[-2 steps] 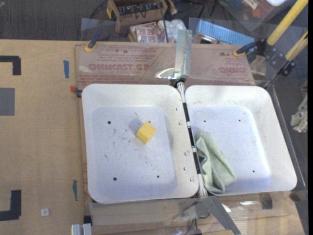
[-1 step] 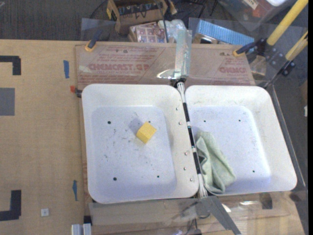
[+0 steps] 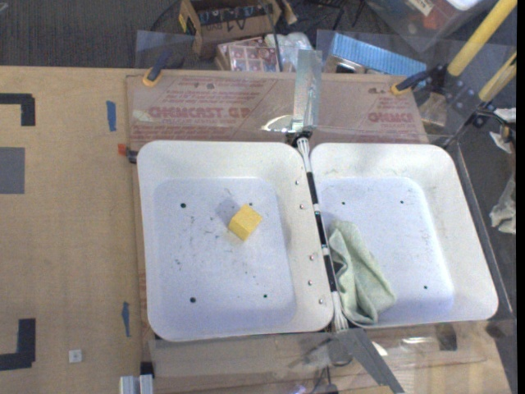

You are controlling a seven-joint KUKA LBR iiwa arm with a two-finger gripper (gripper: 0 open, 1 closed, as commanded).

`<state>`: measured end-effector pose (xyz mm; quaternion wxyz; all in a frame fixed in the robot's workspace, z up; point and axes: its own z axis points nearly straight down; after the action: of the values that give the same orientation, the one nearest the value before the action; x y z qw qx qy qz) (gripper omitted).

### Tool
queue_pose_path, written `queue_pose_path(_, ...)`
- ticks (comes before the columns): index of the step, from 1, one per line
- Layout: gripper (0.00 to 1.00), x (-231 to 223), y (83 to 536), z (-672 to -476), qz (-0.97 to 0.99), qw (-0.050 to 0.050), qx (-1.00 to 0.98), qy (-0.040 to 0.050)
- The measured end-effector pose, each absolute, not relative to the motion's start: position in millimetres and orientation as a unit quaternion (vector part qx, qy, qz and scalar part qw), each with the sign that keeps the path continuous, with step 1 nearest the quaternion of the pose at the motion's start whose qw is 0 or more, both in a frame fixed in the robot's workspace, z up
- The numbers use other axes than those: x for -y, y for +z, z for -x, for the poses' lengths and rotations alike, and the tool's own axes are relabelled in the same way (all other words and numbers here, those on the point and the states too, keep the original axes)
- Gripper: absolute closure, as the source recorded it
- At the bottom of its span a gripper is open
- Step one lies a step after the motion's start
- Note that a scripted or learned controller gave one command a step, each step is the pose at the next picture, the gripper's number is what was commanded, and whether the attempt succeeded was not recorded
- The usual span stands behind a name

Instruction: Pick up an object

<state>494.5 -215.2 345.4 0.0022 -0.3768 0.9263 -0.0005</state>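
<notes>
Nothing is lifted yet, and from where I stand I cannot tell whether the claw is apart or together. The arm comes in from the right, so the pale green cloth point(image 3: 358, 273) is the closer pick. It lies crumpled in the right bin point(image 3: 447, 175), pressed up against the inner wall where the two bins meet. The small yellow block point(image 3: 244, 222) is the farther reach. It sits alone near the middle of the left bin point(image 3: 156, 167), well apart from every wall. I would go for the block: it has open floor on all sides, so the claw could come straight down over it, spread wide, turn to match the block's slanted sides and close low. The cloth looks riskier, since one side of the claw would have to fit between the fabric and the wall, and a pinch might catch only a loose fold. The folds hide whatever may lie beneath them. The cloth's lower end merges with the rim, and I cannot tell whether the dark dots on both floors are holes or marks.
</notes>
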Motion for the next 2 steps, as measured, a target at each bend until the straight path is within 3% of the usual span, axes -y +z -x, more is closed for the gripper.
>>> queue_pose_path(1,1.00,222.8,318.0,-497.0,0.493,0.002,-0.870,-0.0004)
queue_pose_path(2,1.00,172.9,279.4,-501.3,0.569,0.002,-0.822,-0.0004)
